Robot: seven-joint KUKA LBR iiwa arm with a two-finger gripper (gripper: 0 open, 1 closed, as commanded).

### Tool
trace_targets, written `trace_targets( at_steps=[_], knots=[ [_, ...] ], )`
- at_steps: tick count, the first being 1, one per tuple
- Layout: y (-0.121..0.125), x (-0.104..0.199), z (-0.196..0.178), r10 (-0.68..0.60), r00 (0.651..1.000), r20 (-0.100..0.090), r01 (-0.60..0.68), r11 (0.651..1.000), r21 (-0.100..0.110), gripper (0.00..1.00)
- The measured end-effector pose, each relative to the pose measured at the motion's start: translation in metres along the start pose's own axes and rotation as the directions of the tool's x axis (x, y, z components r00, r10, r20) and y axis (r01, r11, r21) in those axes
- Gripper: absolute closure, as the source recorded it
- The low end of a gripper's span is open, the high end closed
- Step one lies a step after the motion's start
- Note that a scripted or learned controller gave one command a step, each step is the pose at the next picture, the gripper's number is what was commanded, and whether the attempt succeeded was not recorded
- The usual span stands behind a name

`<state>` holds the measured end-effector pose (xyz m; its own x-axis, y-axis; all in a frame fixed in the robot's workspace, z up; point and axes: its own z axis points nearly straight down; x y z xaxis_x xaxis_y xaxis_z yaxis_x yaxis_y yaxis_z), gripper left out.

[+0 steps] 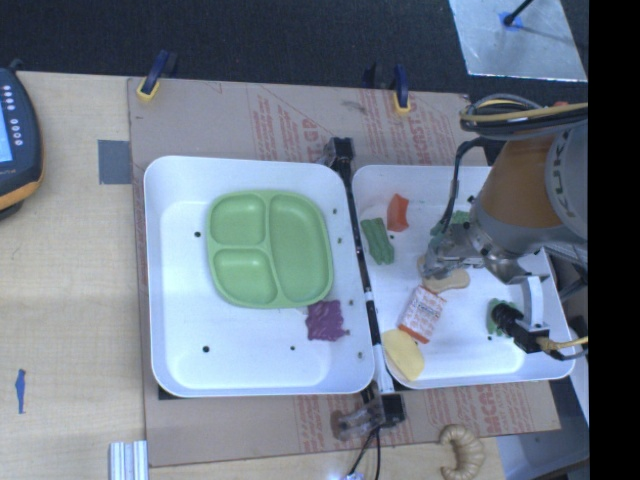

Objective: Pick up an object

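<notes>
My gripper (438,265) hangs low over the middle of the right bin (470,368), coming in from the right. A small tan piece (450,281) lies right under its tip; whether they touch I cannot tell. A red-and-white packet (422,314) lies just below that, and a pale yellow piece (403,353) sits at the bin's front left corner. To the left of the gripper are a green stick-shaped piece (377,239) and a small orange piece (398,212).
The left bin (180,358) holds a green divided plate (270,248) and a purple lump (325,320) near its right wall. A tan curled object (463,451) lies on the bench in front of the bins. A handheld controller (15,138) sits at far left.
</notes>
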<state>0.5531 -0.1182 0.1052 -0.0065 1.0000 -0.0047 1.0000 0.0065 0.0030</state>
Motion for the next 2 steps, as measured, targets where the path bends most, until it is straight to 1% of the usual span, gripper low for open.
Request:
trace_targets(
  at_steps=[1, 2],
  knots=[
    [0.000, 0.000, 0.001, -0.001, 1.000, 0.000, 0.001, 1.000, 0.001, 0.00],
    [0.000, -0.001, -0.010, -0.002, 1.000, 0.001, 0.002, 1.000, 0.001, 1.00]
  ],
)
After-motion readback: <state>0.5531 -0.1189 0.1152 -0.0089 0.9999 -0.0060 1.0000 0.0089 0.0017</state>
